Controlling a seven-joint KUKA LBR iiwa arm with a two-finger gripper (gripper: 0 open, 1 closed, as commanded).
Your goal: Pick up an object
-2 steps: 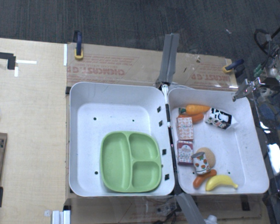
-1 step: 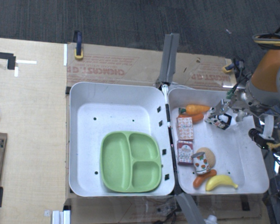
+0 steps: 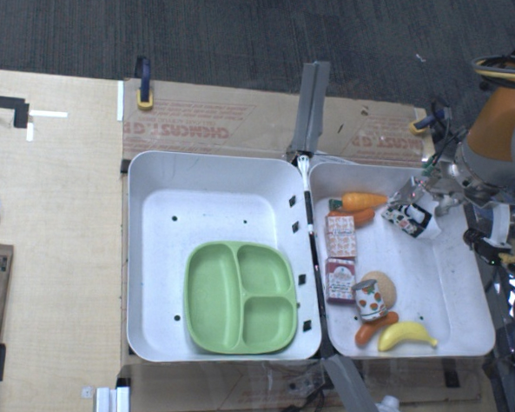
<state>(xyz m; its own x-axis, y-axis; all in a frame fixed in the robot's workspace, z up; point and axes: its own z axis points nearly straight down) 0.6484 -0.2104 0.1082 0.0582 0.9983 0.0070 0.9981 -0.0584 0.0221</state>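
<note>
Tool [image 3: 411,210] hangs over the right bin [image 3: 461,296], touching a small white carton [image 3: 416,221]; grip unclear.

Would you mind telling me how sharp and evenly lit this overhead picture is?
Camera view: lighting is soft and even, with faint shadows under the green divided plastic plate; the white plastic bins look bright but not blown out; the two-finger gripper and small items are slightly soft; straight edges bow mildly.

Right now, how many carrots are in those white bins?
2, both in the right bin: one carrot at the far end beside the red boxes, another carrot at the near end beside the banana. Others may be hidden.
</note>
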